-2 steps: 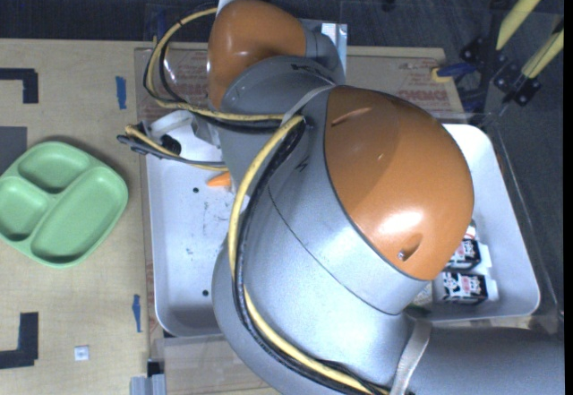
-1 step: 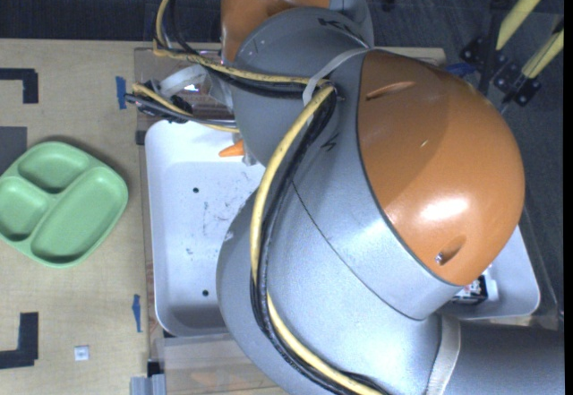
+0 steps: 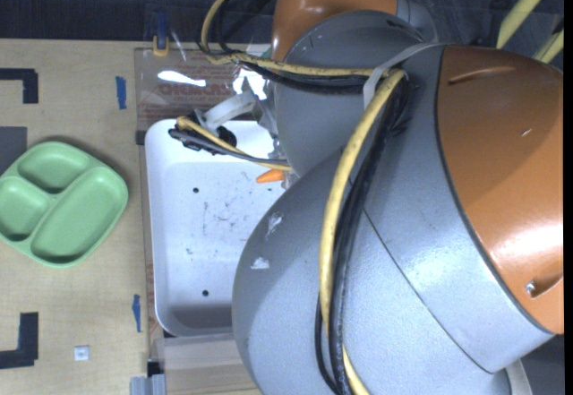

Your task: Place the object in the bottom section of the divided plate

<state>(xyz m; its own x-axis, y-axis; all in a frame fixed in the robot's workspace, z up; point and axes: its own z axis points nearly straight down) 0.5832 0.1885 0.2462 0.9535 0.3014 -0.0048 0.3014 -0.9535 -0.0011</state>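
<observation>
You're looking at a robotics lab bench here, not anyone's kitchen. The big grey and orange arm (image 3: 421, 205) with yellow cabling (image 3: 345, 196) looped along it gives it away. The plywood benchtop (image 3: 72, 98) has blue tape marks (image 3: 120, 92) and black corner markers (image 3: 25, 84), and there's a scuffed white bin (image 3: 192, 232) set into it.

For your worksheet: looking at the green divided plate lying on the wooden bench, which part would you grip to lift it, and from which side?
Grip the outer rim of the green divided plate, coming down from above at its right edge, the side facing the white bin. It lies flat, open side up, so only the thin raised rim offers opposing faces, probably easiest along the large section.
</observation>
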